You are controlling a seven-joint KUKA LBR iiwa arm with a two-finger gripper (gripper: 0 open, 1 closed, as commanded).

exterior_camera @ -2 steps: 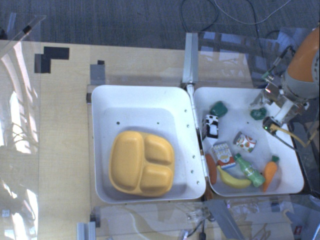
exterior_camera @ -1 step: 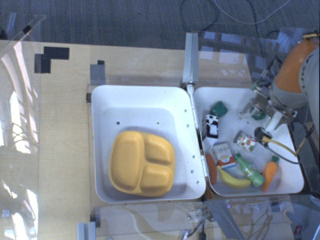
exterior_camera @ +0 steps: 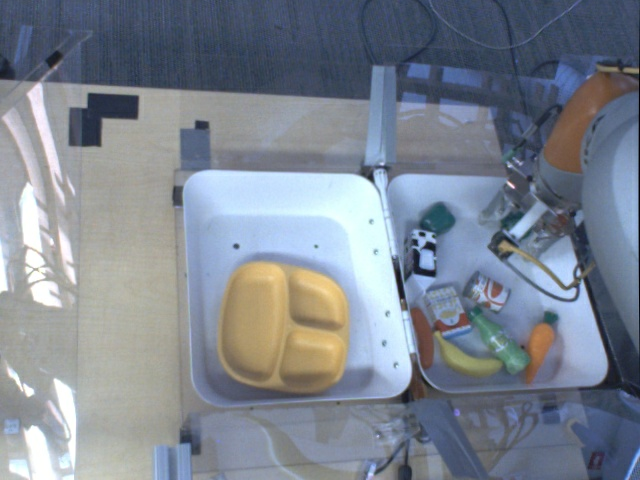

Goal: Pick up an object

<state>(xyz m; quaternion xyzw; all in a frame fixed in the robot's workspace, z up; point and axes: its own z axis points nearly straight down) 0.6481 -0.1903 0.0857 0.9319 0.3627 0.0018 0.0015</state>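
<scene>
The right bin (exterior_camera: 462, 190) holds several small items. A dark green lump (exterior_camera: 437, 217) lies at its back, with a black and white toy (exterior_camera: 424, 251) just in front of it. Nearer the front are a small carton (exterior_camera: 445, 306), a red and white box (exterior_camera: 488, 291), a green bottle (exterior_camera: 497, 336), a banana (exterior_camera: 468, 360), a carrot (exterior_camera: 540, 344) and a red sausage (exterior_camera: 424, 336). My gripper (exterior_camera: 518, 230) hangs over the bin's right side, above bare floor and right of the green lump. I see nothing held in it.
The left bin (exterior_camera: 205, 213) holds a yellow divided plate (exterior_camera: 285, 325). A metal divider (exterior_camera: 380, 118) runs between the bins at the back. A yellow cable (exterior_camera: 545, 273) loops below the wrist. The grey arm (exterior_camera: 610, 168) covers the right bin's far right edge.
</scene>
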